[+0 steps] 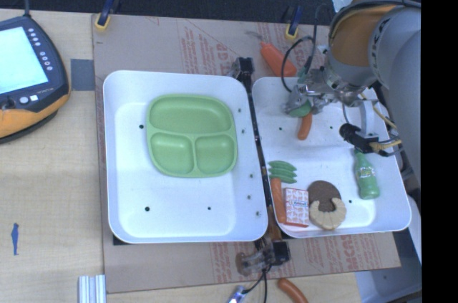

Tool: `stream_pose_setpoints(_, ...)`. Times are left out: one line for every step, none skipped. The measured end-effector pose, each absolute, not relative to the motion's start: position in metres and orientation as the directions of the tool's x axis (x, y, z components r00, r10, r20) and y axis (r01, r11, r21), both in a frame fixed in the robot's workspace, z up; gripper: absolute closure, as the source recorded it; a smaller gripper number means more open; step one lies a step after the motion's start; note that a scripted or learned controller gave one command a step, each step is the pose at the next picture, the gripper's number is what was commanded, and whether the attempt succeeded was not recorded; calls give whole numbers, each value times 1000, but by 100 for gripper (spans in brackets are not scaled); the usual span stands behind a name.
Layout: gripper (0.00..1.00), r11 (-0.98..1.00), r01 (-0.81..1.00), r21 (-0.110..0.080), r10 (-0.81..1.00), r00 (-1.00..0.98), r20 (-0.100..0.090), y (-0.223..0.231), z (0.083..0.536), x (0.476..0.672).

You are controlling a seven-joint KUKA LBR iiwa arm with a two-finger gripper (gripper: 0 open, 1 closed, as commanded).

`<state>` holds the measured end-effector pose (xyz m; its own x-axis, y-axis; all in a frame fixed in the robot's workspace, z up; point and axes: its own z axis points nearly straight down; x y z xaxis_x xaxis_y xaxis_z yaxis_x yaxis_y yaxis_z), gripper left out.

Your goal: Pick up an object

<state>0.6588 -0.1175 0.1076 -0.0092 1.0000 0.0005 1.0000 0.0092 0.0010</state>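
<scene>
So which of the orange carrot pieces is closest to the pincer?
The carrot in the right bin's top half, just under the pincer. Another carrot lies outside above the bin; a third sits by the bin's left wall.

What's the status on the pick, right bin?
Gripper low over right white bin, at small orange carrot. Grasp not confirmed. Green bottle, brown-and-tan cookie, green pea pod lie apart, nothing blocking.

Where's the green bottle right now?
The green bottle lies in the right bin, near its right wall, right of the cookie and below the gripper.
</scene>
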Motion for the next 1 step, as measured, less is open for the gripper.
stream_pose_setpoints(100, 4, 1000, -3, 1000, -4, 1, -45, 192, 619)
